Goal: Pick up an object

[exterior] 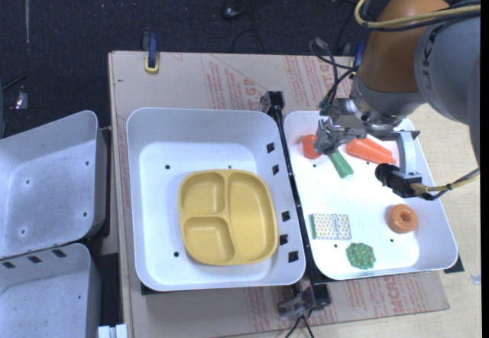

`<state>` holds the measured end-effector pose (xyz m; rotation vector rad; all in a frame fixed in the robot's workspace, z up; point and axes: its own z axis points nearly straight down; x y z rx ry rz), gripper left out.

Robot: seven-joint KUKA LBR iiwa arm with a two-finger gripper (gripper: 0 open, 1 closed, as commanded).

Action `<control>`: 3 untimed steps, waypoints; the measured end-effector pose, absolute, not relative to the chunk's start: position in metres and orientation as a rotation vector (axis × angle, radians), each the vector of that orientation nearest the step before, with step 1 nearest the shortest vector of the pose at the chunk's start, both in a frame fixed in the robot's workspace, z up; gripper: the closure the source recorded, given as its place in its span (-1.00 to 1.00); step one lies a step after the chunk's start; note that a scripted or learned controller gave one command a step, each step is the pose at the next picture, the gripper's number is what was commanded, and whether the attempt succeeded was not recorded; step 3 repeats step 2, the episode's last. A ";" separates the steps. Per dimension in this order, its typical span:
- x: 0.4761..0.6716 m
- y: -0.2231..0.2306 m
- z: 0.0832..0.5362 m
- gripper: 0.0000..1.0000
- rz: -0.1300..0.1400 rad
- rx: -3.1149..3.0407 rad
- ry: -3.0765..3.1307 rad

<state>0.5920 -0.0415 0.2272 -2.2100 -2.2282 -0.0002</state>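
A yellow three-compartment plastic plate [228, 216] is sat in the left white bin [145, 176]. Over in the right white bin [435, 241], an orange ring [402, 219] is found right of a patterned card [331, 226], with a green ball [361, 255] nearer the front.

Arm reaching down, gripper [330, 139] seemingly lowered

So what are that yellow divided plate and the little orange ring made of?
The yellow divided plate looks like moulded plastic: one even colour, rounded ridges, a dull sheen. The orange ring, lying in the right bin, could be soft plastic or foam; its surface looks matte and doughnut-like, but it is too small to tell for sure.
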 end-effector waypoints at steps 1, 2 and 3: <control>0.601 0.005 0.221 1.00 -0.002 -2.213 -2.229; 0.614 0.066 0.220 1.00 -0.005 -2.211 -2.231; 0.614 0.066 0.220 1.00 -0.005 -2.211 -2.231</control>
